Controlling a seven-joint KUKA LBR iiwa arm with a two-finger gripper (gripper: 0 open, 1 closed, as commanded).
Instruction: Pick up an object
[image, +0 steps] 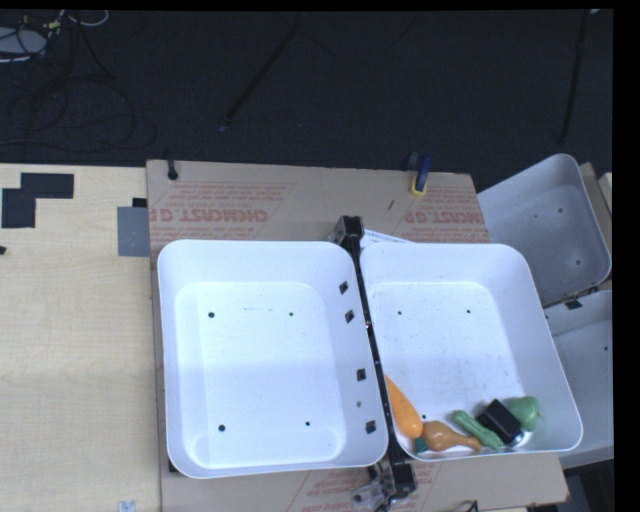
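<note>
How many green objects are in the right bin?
2: a round green piece at the near right corner and a long green piece beside it; the black block may hide more.

Green toy (478, 429) partly under black block (500, 420)

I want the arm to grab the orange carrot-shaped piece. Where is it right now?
In the camera view, the orange carrot-shaped piece lies in the right bin, against its left wall near the front corner, just left of the tan piece.
</note>
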